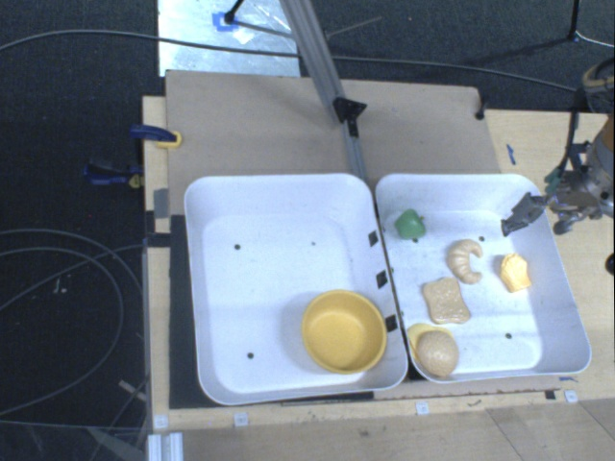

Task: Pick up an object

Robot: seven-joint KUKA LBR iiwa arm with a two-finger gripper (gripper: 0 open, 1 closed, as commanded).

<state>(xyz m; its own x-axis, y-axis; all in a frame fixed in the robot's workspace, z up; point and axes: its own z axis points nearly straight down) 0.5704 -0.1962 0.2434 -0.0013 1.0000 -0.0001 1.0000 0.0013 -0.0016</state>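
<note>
A tan counter on dark carpet carries two white bins. Taking the right bin as landmark: at its near left corner sits a round bun, beyond it a toast slice, then a croissant with a yellow piece to its right, and farthest a green pepper. Left of it, a yellow bowl sits in the other bin. Over its far right rim hangs the end effector, fingers spread, holding nothing.
</note>
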